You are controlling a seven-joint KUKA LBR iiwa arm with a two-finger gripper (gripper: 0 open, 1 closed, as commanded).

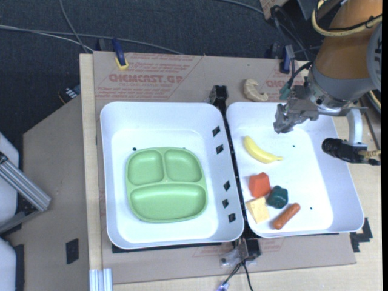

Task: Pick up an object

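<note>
Banana point(262, 151) lay in the right bin point(327, 180), toward its far-left part, nearest of the objects to my gripper point(284, 125). Gripper hung just beyond it by the far edge, nothing visibly held; its opening I could not tell. Approach step, I judged. Next: shift over the banana, then descend.

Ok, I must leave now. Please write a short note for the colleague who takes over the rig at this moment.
Gripper: above the back of the right bin, nothing seen between its fingers; open or shut cannot be told.
Right bin: banana nearest the gripper; in front of it the red block, the dark teal piece, the yellow block and the sausage, clustered close.
Left bin: green divided tray.
Done: nothing picked yet.
Left: grasp and lift one object.
</note>
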